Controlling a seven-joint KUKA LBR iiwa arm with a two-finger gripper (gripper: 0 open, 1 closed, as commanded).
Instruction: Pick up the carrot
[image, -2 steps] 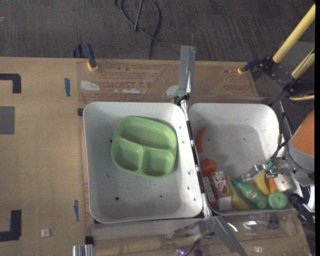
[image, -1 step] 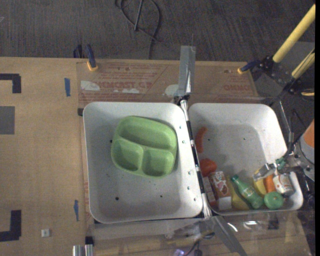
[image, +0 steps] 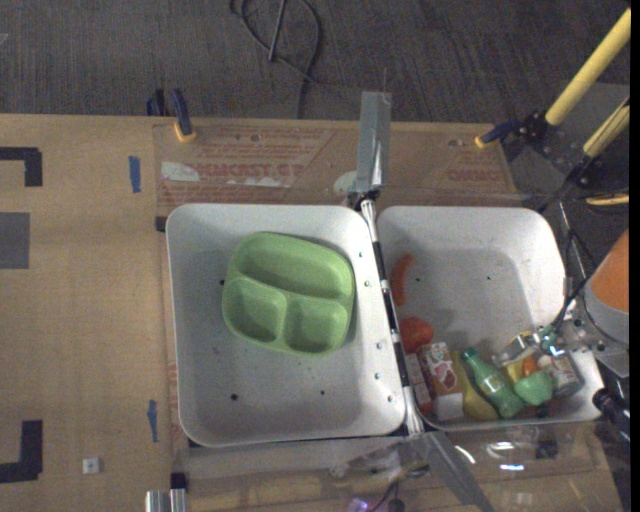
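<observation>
Arm (image: 612, 290) cut off at three o'clock, jaws' state impossible to tell. Slim orange carrot (image: 401, 278), lying at nine o'clock in right bin (image: 470, 230).

My bench (image: 90, 300) is showing as tan board, carrying two shallow white bins side by side, touching along their inner rims: left bin (image: 200, 400), right bin (image: 470, 225). Blue tape strips (image: 134, 174) and black corner marks (image: 24, 165) are lying on the board left of the bins.
</observation>
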